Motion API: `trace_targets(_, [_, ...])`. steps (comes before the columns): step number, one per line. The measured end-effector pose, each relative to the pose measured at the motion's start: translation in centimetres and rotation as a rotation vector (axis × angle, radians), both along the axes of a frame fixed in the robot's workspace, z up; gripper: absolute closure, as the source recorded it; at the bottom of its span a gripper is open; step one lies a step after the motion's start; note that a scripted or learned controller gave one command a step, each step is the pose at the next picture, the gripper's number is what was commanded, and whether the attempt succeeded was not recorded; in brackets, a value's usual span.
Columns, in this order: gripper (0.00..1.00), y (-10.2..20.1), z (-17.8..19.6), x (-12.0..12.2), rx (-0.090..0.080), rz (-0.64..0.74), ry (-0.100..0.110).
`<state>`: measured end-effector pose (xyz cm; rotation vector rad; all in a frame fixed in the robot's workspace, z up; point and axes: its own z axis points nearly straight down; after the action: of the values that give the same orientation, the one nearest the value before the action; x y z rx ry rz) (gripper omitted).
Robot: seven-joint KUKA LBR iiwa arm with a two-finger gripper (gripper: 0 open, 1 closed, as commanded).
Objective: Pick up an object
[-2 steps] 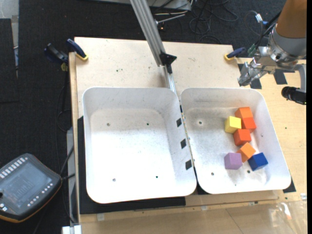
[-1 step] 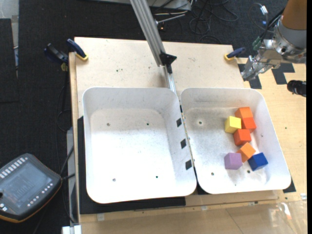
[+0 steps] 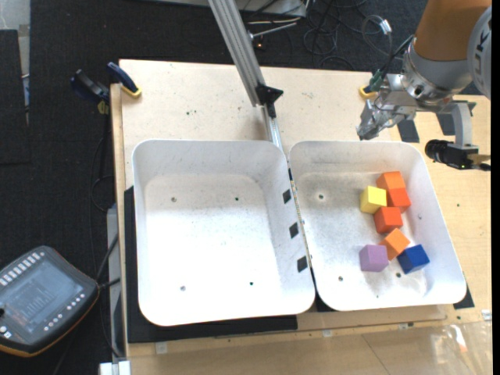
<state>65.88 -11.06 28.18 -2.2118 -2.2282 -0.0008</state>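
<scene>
A blue block (image 3: pixel 413 258) is sitting nearest the front of the right bin (image 3: pixel 336 287), turned a bit so a corner is pointing forward. Just beside it, to the left, a purple block (image 3: pixel 373 257) is lying. Behind them an orange block (image 3: pixel 397 241) is sitting tilted, then a darker orange block (image 3: pixel 387 219), a yellow block (image 3: pixel 373 199) and one more orange block (image 3: pixel 394 187) at the back. Together they are making a short line running front to back along the bin's right side. The left bin (image 3: pixel 156 178) is lying next to it. The gripper (image 3: pixel 370 128) is hanging farther back, over the right bin's far edge, well apart from the blocks. Its tip is too small and blurry to tell how it is set.
</scene>
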Motion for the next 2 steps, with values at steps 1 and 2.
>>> trace_targets(1, [1.0,5.1,0.0,-1.0,0.0,0.0,0.0])
trace_targets(2, [1.0,10.6,-1.8,-0.7,0.0,0.0,0.001])
